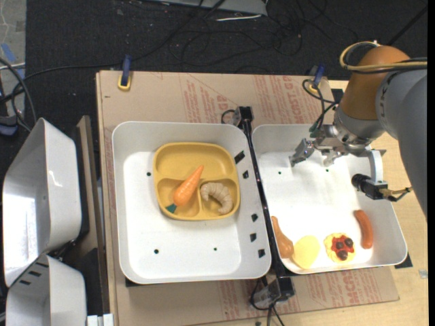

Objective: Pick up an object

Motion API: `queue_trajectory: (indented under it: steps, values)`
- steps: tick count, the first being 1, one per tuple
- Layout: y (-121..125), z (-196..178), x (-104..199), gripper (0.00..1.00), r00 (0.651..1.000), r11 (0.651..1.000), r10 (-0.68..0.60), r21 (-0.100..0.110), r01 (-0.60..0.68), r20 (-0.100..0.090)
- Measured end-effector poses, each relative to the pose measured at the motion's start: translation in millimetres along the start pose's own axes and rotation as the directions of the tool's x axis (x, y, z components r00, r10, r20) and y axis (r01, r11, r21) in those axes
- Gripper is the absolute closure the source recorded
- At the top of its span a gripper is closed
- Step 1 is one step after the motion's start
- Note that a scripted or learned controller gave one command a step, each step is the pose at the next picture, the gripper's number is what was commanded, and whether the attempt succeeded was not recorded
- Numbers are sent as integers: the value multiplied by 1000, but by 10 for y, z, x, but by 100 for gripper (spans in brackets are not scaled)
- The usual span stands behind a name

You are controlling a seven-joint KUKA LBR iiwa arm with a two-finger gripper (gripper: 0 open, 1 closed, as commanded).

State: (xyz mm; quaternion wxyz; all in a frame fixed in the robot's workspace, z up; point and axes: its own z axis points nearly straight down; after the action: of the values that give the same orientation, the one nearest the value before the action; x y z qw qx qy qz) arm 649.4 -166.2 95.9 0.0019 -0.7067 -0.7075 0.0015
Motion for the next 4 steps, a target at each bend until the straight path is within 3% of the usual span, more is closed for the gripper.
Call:
queue_trajectory:
  steps: [1, 3, 4]
  values:
    - [21, -152, -2, 100, 1000, 1000, 0, -8, 1, 2]
    - [-27, -1222, 152, 100, 1000, 1000, -3, -13, 3, 2]
    - [-18, -1553, 153, 100, 1000, 1000, -3, -10, 3, 2]
